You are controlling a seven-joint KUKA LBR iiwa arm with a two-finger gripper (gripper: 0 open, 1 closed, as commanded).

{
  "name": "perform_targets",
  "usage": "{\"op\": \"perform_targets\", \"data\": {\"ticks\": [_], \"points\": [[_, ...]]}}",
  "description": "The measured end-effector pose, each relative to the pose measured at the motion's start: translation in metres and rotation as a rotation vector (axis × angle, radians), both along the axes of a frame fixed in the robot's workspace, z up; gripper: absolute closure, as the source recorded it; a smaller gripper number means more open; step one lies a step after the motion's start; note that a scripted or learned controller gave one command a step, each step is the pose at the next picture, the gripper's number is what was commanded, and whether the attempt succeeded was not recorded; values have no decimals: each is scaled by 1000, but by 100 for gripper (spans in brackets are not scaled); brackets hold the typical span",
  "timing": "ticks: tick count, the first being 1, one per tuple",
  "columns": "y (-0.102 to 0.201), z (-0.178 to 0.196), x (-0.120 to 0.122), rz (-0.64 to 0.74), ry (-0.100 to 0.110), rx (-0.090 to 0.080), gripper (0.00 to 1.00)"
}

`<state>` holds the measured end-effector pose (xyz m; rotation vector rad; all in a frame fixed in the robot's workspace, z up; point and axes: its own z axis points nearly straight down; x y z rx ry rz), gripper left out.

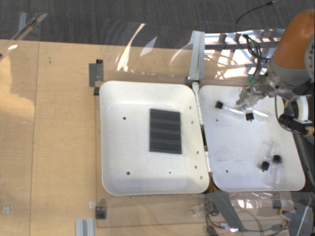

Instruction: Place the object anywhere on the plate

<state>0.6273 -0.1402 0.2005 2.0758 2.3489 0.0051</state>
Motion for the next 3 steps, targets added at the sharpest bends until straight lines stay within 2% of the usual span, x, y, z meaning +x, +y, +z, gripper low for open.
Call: {"op": "perform_targets", "data": {"ticks": [1,2,3], "points": [[61,24,28,85,0,1,100],[138,19,43,111,1,2,100],[182,-14,43,662,1,-1,100]]}}
